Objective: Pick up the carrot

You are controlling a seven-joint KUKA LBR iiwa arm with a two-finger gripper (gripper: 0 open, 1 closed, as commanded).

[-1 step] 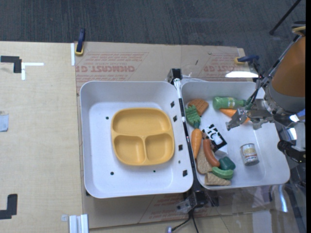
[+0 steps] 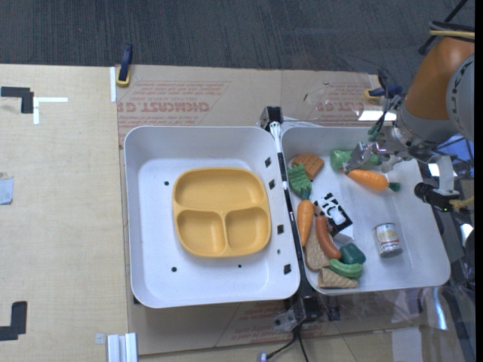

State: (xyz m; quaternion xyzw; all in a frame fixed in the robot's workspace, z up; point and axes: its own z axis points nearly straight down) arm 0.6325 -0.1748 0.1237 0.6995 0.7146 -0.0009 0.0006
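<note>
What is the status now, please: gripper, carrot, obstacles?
Gripper low in right bin, directly above carrot. Carrot lying on bin floor. Green toy close beside.

Robotics lab bench, pretty obviously, not home or kitchen. Giveaways: grey arm with orange band [image 2: 445, 78] reaching in from right; two shallow white plastic bins [image 2: 143, 225] side by side on flattened brown cardboard sheet [image 2: 173, 100] with printing upside down; blue clamps [image 2: 124, 62] pinning cardboard at far edge; black corner markers [image 2: 19, 96] on pale wooden bench top [image 2: 53, 225]; dark carpet floor [image 2: 241, 21] beyond; toy food only, no real food.
</note>
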